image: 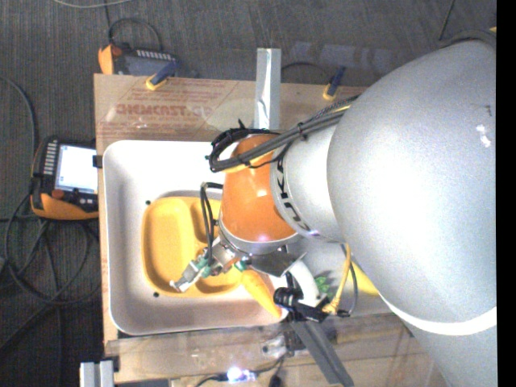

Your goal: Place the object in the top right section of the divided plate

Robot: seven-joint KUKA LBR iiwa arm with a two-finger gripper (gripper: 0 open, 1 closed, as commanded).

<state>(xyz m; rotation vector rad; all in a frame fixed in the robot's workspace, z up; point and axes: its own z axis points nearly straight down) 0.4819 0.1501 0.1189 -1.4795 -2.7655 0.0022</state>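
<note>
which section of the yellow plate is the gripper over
The gripper is over the lower section of the divided plate, near its bottom edge; the big left section lies bare.

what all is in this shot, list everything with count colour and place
divided plate: one, yellow, inside the left white bin
bin: one in clear sight, white, on the bench
board: one, brown, under the bin at the top
clamps: two, blue and yellow, on the board's top edge
handheld screen unit: one, orange and black, on the floor left of the bench
cables: several, black, on the grey carpet
arm: one, grey with orange band, reaching in from the right
claw: one, over the plate's lower part
</note>
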